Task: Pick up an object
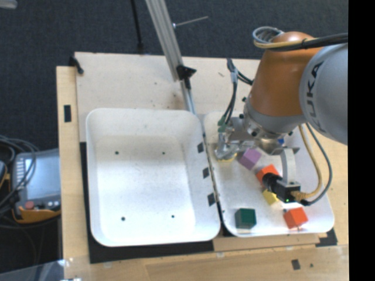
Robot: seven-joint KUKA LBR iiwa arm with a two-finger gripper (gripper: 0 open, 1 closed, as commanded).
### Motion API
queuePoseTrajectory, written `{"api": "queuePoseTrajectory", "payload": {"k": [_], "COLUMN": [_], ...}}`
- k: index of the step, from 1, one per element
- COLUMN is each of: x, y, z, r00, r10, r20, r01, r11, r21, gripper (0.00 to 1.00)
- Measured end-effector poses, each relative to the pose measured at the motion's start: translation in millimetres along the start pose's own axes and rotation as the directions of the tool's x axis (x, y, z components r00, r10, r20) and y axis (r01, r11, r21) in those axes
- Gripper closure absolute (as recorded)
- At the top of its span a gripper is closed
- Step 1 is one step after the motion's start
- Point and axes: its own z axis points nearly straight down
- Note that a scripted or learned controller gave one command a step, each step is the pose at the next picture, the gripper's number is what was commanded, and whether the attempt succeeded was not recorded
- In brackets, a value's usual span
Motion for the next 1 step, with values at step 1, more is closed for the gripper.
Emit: {"api": "queuePoseTrajectory", "payload": {"k": [1], "x": [47.1], "y": [-11.3], "z": [-0.7], "r00": [1.000], "r10": [0.000], "r20": [-0.001], "r01": [0.000], "r11": [1.000], "r21": [0.001], "gripper": [1.00]}}
